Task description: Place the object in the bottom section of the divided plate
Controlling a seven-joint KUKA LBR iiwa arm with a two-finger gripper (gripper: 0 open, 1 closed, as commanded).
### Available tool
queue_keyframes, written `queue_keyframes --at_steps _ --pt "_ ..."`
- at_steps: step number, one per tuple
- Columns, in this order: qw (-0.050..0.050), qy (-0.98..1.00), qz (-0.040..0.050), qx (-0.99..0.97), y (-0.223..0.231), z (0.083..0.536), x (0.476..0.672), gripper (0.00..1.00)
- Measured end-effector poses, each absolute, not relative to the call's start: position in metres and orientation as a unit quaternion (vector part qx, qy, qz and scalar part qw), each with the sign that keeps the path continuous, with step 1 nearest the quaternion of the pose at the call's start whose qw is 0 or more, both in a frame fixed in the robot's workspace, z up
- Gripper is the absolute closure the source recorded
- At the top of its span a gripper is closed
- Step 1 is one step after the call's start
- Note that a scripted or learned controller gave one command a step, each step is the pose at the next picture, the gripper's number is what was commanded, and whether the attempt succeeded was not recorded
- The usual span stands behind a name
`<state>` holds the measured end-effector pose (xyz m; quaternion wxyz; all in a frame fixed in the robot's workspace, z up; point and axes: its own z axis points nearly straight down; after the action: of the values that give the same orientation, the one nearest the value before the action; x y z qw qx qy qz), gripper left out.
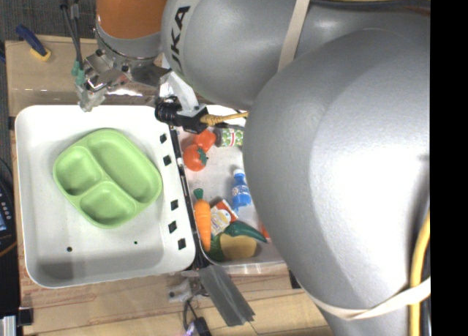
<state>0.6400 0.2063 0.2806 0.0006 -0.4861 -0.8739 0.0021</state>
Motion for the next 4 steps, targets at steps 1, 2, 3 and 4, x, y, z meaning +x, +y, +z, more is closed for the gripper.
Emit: queue_keyframes --at_steps 1,2,3,4 --pt "0.0 -0.875 0.0022 -0.484 0.207 0.291 0.64 1.0" --pt "0.0 -0.761 0.0005 -0.649 0.185 0.309 0.656 1.0" --pt "0.0 -0.624 0.001 -0.781 0.184 0.34 0.656 1.0" --pt "0.0 -0.438 0.0011 -0.899 0.22 0.335 0.655 1.0"
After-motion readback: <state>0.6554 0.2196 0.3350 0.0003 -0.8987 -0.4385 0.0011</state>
